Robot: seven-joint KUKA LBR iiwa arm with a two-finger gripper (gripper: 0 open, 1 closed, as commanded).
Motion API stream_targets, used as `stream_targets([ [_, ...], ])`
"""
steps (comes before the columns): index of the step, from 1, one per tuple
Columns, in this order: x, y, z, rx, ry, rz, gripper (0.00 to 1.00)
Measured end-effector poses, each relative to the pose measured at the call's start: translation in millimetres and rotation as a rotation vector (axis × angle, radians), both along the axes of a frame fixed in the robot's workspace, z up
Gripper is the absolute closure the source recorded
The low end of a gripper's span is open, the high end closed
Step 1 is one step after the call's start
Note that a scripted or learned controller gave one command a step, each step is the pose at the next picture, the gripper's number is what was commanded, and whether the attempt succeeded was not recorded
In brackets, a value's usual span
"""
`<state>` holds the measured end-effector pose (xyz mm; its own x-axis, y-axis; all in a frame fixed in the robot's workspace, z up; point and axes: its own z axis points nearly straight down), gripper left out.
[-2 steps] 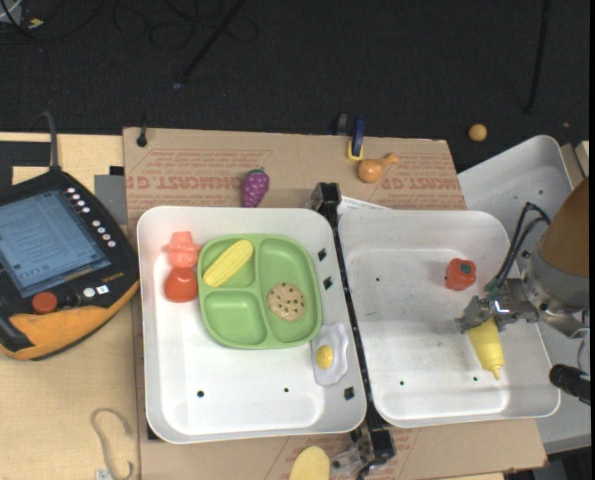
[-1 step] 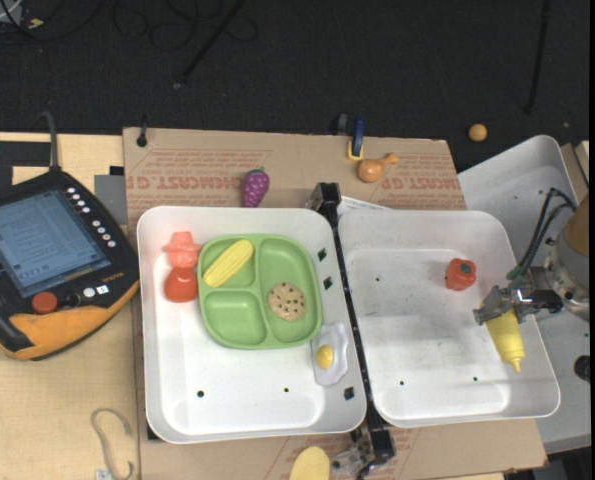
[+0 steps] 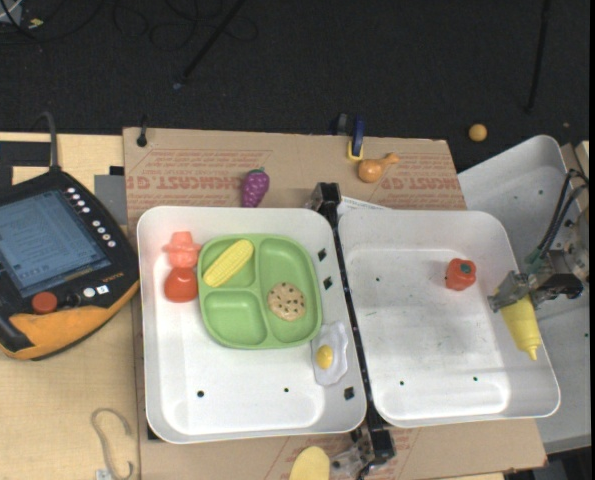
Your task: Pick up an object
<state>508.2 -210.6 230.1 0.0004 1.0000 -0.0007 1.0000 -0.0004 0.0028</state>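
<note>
A yellow toy (image 3: pixel 310 462) lies nearest; the gripper (image 3: pixel 522 293), state unclear, touches the yellow bottle (image 3: pixel 523 328) in the right bin (image 3: pixel 447 408).

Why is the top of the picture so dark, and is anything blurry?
In the camera view, the floor behind the bench is dark and unlit, while the white bins look bright; the hand at the right edge looks slightly smeared, but the corn and cookie look sharp.
</note>
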Motion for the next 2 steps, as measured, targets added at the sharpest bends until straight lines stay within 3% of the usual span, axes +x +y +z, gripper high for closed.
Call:
stream_targets([
  [2,13,116,11,0.004,0.005,0.005,1.00],
])
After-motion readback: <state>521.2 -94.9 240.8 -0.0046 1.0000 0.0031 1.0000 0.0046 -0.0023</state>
